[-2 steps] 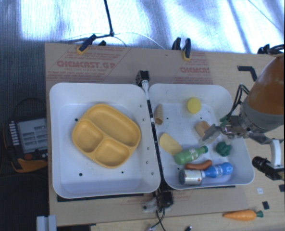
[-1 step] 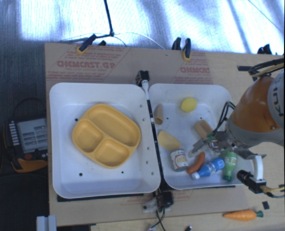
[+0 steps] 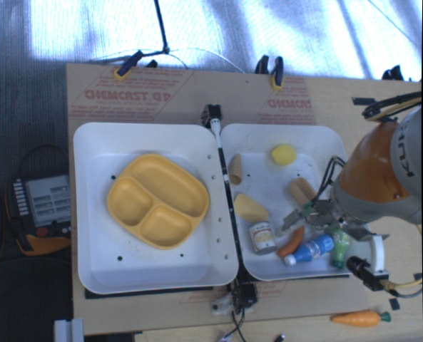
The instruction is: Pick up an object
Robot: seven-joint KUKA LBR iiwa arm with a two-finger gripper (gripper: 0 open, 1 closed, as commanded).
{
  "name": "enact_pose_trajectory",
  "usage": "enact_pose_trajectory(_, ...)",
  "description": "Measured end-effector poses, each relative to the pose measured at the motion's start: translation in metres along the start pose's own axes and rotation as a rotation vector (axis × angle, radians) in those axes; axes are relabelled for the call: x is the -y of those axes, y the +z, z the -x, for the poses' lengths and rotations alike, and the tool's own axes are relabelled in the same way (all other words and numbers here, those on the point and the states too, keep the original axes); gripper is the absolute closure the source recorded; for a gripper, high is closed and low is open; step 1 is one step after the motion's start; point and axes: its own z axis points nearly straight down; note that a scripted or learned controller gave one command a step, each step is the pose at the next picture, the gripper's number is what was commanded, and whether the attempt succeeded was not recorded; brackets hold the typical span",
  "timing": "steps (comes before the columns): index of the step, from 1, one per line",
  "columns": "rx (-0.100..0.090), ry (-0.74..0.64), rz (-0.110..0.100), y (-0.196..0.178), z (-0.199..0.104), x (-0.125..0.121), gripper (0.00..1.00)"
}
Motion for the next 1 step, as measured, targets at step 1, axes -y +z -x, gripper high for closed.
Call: enact_pose_trajectory(1,0.006,0.003,0.004,-0.0105,0.0025,-0.0007,1.0)
